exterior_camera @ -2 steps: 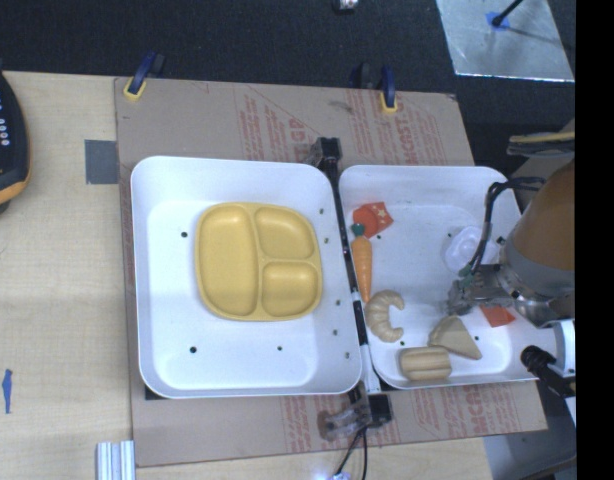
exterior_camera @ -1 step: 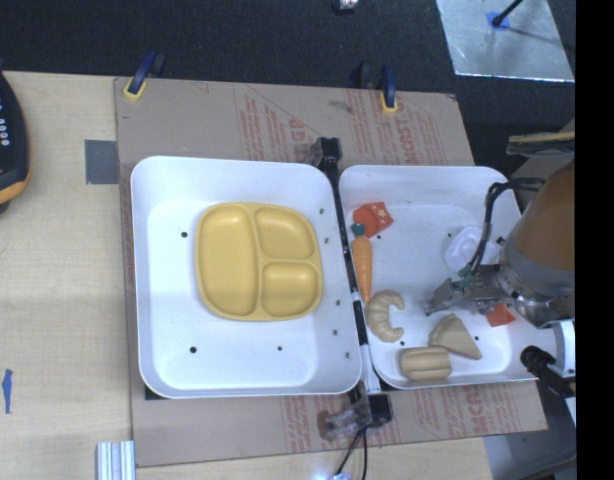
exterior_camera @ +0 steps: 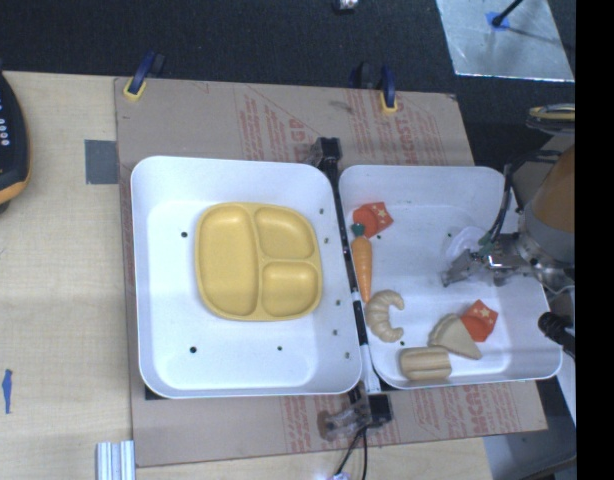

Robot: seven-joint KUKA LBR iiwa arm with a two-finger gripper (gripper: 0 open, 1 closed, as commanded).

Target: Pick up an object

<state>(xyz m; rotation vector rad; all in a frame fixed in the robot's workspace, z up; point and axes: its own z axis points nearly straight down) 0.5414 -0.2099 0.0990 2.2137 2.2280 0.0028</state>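
The right bin holds several toy foods: a carrot, a red piece at its top, a beige croissant, a tan bread roll, and a tan wedge with a red piece on it. My gripper reaches in from the right over the bin's right half, above the red piece and wedge. Its metal fingers stand apart with nothing between them.
The left bin holds a yellow divided plate. A black clip sits at the top of the seam between the bins. Blue clamps hold the cardboard underlay. A handheld pendant lies at the far left.
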